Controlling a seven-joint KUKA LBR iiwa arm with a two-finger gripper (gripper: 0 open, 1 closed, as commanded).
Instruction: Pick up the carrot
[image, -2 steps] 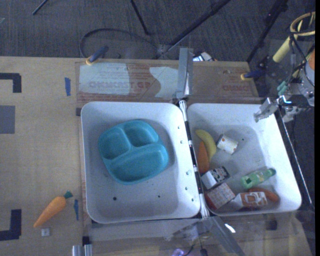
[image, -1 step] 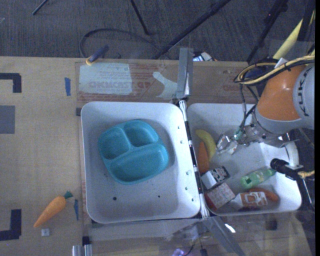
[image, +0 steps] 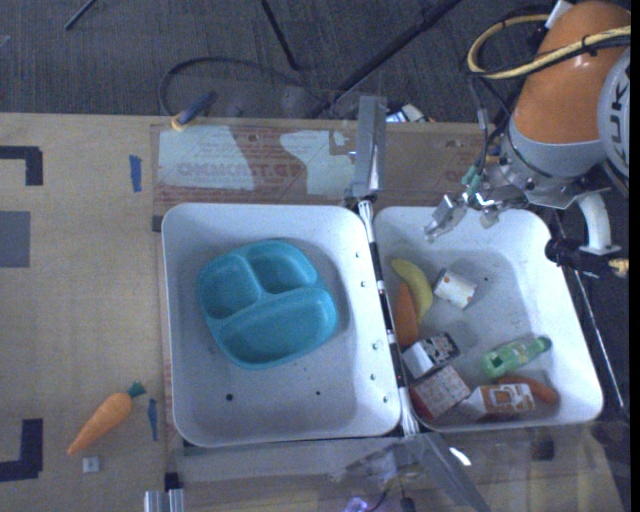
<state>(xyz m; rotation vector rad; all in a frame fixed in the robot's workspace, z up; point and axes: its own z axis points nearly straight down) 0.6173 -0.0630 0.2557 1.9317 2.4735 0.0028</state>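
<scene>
Camera view, carrot lower left on bench, gripper upper right above right bin, fingers spread, holding nothing

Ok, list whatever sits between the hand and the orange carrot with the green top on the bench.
The hand is over the right white bin's far side; the orange carrot lies outside the left white bin. The bins' meeting walls and the blue divided plastic plate lie between; nothing covers the carrot.
</scene>
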